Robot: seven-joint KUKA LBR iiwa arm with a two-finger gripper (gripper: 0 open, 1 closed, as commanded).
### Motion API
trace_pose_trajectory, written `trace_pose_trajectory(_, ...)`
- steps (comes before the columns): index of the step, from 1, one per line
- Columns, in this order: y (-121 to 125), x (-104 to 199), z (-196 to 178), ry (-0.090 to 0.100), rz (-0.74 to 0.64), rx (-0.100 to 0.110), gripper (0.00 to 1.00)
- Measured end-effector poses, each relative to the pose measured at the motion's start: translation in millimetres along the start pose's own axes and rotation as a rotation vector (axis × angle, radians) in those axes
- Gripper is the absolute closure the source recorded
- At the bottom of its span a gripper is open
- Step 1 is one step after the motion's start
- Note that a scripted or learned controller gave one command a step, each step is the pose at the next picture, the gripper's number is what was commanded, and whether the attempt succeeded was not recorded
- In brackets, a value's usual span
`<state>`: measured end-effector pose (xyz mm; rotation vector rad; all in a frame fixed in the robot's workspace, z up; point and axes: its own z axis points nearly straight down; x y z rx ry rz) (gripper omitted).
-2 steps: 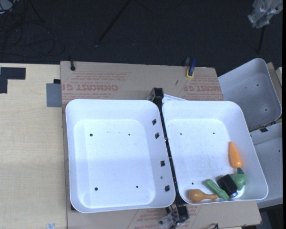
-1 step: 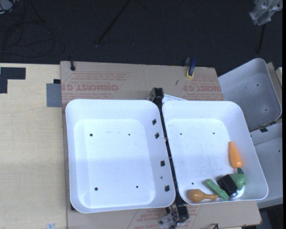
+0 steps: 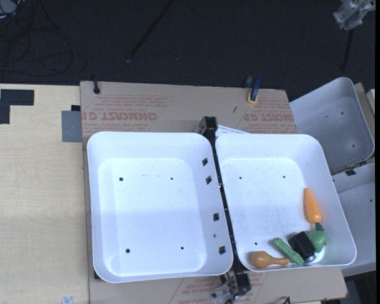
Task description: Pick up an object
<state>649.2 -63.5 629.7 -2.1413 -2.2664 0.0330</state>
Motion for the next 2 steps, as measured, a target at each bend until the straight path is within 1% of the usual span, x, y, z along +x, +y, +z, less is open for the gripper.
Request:
trace_pose_trajectory(1, 0.6, 1.1, -9.4, -0.001, -0.006, -0.002, 1.00)
trace_pose_trajectory(2, 1.8, 2.2, -18.6, -0.003, -0.012, -0.010, 1.00)
